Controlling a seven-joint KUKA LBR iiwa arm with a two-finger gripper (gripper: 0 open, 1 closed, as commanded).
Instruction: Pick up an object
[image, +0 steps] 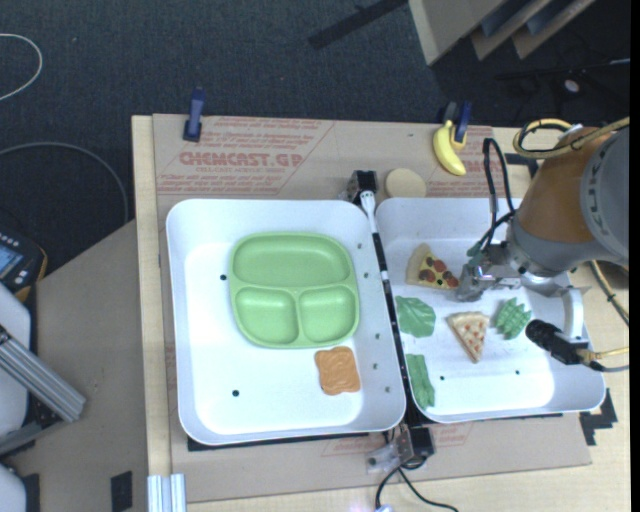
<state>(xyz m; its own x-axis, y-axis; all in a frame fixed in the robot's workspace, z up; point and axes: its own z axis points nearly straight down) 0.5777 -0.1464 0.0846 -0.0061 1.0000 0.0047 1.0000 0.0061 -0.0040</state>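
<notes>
Reaching in from the right, the grey arm with its orange band is bending down over the right bin, and its pincer is hanging low near the bin's middle. Whether the pincer is clenched or released cannot be told from this slant, and nothing is showing between its tips.

Just to the pincer's left, a pizza slice with red toppings is lying flat on the bin floor, close to the metal tip. Below the pincer, a second, plainer pizza wedge is lying with its point toward the camera. A ruffled green leaf piece is sitting to that wedge's right, beside the arm's black fitting. Another green leaf is resting nearer the divider, and a long green strip is lying below it by the bin's front left corner.

In the left bin, a green sectioned tray is sitting near the centre, with an orange waffle-like piece just beside its lower right corner.

Beyond the bins, a yellow banana and a pale round disc are resting on the bench.
</notes>
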